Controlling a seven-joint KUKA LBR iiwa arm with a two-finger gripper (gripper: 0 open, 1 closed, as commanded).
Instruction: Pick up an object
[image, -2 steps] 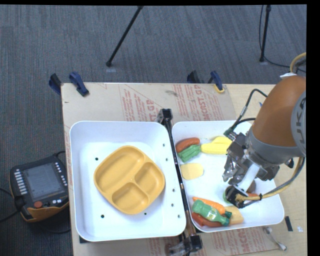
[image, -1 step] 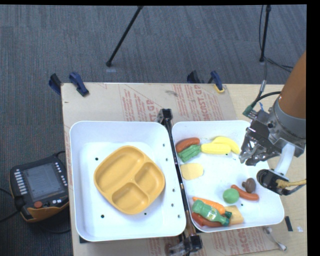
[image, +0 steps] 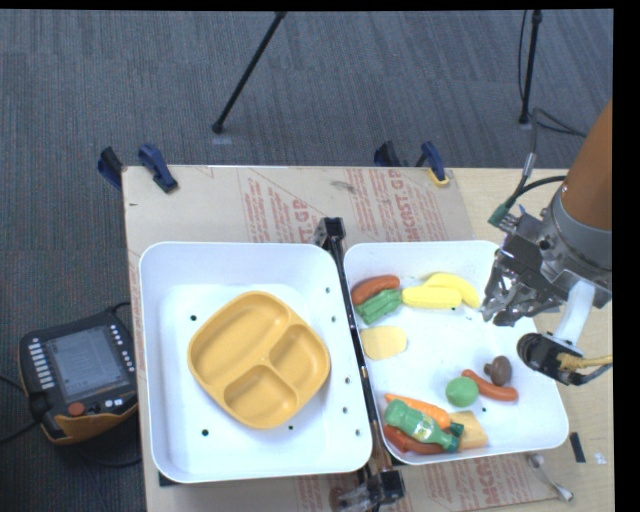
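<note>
Two white bins on a bench, toy food in the right one, robot gripper above its right rim

The left bin (image: 160, 300) holds a yellow divided tray (image: 259, 357). The right bin (image: 440, 258) holds a sausage (image: 375, 288), green pepper (image: 380, 305), yellow corn (image: 432, 296), banana (image: 455, 284), pale disc (image: 384, 343), green bottle (image: 418, 421) over partly hidden pieces, green ball (image: 461, 391) and brown lump (image: 498, 371). The gripper (image: 507, 308) hangs over the right rim, nothing between its dark, hard-to-read fingers; whether they are spread or pressed together cannot be told
</note>
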